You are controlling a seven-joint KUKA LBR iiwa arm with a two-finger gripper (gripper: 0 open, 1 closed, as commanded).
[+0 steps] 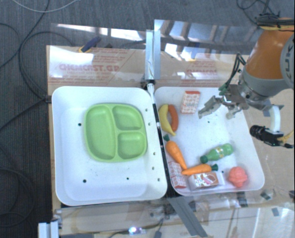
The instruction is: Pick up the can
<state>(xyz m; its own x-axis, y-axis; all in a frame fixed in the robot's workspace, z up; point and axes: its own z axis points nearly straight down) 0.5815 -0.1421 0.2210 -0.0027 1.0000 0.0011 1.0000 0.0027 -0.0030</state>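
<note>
Camera view puts the end effector (pixel 220 109) up the picture from the green bottle (pixel 217 153), over bare floor of the right bin (pixel 255 155). Its two fingers look spread, with nothing between them. I judge the task to be in its approach step, with no grasp made yet.

The can (pixel 174 174) appears to be the red-and-white labelled cylinder lying on its side, left of the green bottle and a little lower, close against the bin wall. It is small and partly covered, so I am not certain of this.

The next move calls for travel from above the green bottle, past it, down and to its left. The fingers then need to turn so that they straddle the can across its round body.

The clutter is thickest on that side of the green bottle:
- One carrot (pixel 176 153) lies to the bottle's left, just above the can.
- A second carrot (pixel 197 170) lies just below-left of the bottle, and its tip seems to touch or overlap the can.
- A small printed carton (pixel 205 180) lies below the bottle, beside the can.
- A pink-red round toy (pixel 237 176) sits below-right of the bottle.
- A banana (pixel 164 119) with a red piece beside it, and an orange-and-white box (pixel 189 102), lie above-left of the bottle.

The wall and the second carrot leave a finger little room. Well to the bottle's left, the left bin (pixel 68 182) holds a green divided plate (pixel 115 132).
</note>
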